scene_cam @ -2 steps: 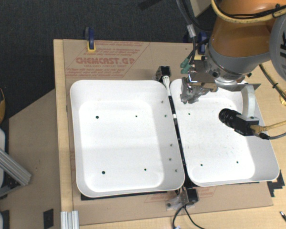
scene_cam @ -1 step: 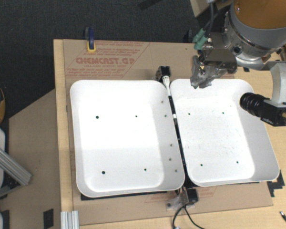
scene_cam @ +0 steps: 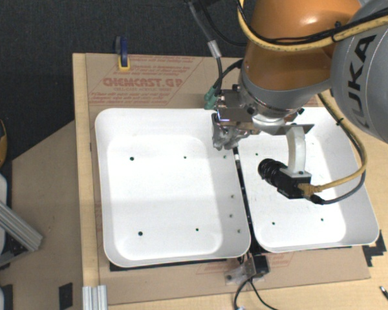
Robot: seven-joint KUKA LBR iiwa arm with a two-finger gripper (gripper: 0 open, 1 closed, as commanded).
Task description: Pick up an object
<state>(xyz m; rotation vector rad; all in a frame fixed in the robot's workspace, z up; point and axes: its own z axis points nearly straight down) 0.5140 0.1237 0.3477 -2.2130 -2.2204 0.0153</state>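
the arm, grey w/ an orange band, is seen reaching in from the right & covering the top right of the view; its wrist hangs over the seam between the two bins. the brown board under the bins is printed w/ red lettering and is clipped at its far edge by a blue & yellow clamp. the left bin is lit white, w/ small dark dots on its floor. the right bin is partly hidden by the arm. a black cylindrical part w/ a yellow cable is seen hanging from the wrist over the right bin. the gripper is placed low at the far end of the seam, just above the bins' adjoining rims. whether it is apart or together cannot be told, as it is too small and cluttered. nothing can be made out in its grasp. no object to pick can be told apart in either bin
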